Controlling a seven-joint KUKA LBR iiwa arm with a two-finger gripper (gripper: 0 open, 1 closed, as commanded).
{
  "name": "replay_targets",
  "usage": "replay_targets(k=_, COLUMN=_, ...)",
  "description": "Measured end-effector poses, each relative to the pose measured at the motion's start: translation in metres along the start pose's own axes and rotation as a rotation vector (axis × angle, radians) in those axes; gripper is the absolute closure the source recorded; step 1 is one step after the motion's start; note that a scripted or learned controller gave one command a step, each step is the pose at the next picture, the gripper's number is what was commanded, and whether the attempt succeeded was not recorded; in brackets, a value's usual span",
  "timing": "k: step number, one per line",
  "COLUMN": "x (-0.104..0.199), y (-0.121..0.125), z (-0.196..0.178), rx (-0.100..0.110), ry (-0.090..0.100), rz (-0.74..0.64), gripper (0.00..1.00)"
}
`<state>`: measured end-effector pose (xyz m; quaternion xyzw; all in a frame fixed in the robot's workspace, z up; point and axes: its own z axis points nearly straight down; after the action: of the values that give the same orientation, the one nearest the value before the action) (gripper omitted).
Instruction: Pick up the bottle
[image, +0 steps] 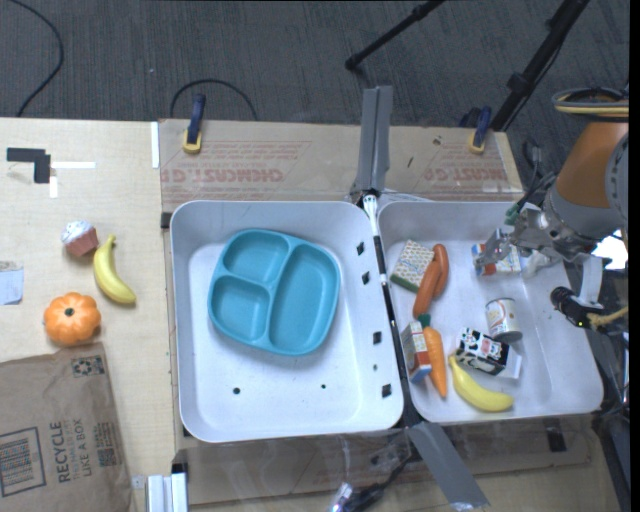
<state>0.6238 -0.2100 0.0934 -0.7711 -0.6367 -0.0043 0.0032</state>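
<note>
The gripper (503, 250) sits low over the far right part of the right bin (575, 400), at the end of the grey arm (590, 190) with its orange band; whether it is wide or narrow cannot be told, since a small pale object blurs into it there and nothing is clearly seen between its tips. The bottle (416, 347), a small one with a dark label lying on its side, rests well to the gripper's left and nearer the camera, close against the divider between the bins. Just beside the bottle, on the gripper's side of it, lies a short carrot (437, 362), and a long carrot (431, 281) slants between the bottle and the gripper, its top end near a pale sponge-like block (411, 264). A small can (501, 319) lies almost straight below the gripper toward the camera, with a black-and-white carton (486, 350) beyond it and a yellow banana (480, 390) nearest the front rim. Far to the gripper's left, the left bin (200, 400) holds a blue divided plate (275, 292). Farther left still, on the bare bench (60, 150), lie a second banana (111, 272), a cupcake (79, 238) and a small pumpkin (72, 319).
</note>
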Motion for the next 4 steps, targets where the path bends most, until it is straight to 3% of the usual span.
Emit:
replay_targets(k=1, x=0.031, y=-0.003, z=0.002, rx=0.002, ry=-0.011, rz=-0.169, gripper=0.00)
replay_targets(k=2, x=0.090, y=-0.026, z=-0.243, rx=0.002, ry=-0.012, rz=-0.438, gripper=0.00)
replay_targets(k=3, x=0.213, y=-0.030, z=-0.109, rx=0.007, ry=-0.011, rz=-0.591, gripper=0.00)
replay_targets(k=4, x=0.274, y=-0.088, z=-0.095, rx=0.007, ry=-0.010, rz=-0.921, gripper=0.00)
